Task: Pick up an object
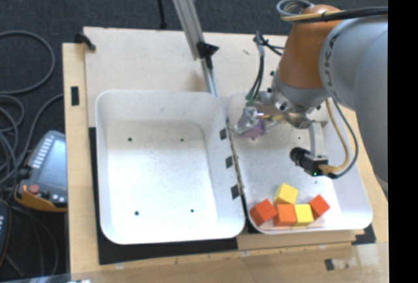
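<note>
My gripper hangs over the far left corner of the right bin, close to the wall it shares with the left bin. A small purple block shows between the silver fingers, and the gripper is shut on it. It seems to be lifted just off the bin floor. At the near edge of the right bin lies a cluster of several blocks: an orange one, a yellow one, another orange, another yellow and a red-orange one.
A slanted aluminium pole rises from the bench behind the bins, just left of the gripper. The arm's cable and a black connector hang over the middle of the right bin. A teach pendant and cables lie on the floor at left.
</note>
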Motion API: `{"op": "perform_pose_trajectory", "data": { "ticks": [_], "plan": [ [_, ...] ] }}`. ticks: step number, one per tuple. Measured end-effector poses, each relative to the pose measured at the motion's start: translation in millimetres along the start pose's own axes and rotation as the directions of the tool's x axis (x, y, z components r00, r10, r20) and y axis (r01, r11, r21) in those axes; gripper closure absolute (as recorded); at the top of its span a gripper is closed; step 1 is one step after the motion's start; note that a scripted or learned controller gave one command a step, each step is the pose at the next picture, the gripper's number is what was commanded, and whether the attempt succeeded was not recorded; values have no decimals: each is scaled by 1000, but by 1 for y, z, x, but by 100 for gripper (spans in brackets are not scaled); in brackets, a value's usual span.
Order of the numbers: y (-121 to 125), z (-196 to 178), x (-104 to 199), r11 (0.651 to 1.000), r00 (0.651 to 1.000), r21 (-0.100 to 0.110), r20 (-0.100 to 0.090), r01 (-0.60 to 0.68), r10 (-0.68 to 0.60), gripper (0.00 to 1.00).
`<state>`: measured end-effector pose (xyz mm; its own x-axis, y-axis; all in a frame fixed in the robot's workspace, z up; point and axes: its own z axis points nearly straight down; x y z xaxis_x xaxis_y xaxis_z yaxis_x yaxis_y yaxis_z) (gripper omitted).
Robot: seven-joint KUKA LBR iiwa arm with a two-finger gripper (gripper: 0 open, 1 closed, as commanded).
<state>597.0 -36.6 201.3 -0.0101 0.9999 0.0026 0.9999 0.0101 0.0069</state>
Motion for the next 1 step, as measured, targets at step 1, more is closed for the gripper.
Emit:
{"op": "perform_pose_trajectory", "data": {
  "ticks": [1],
  "plan": [
    [-6, 5, 77, 1000, 1000, 8, -1, 0, 0, 100]
  ]
}}
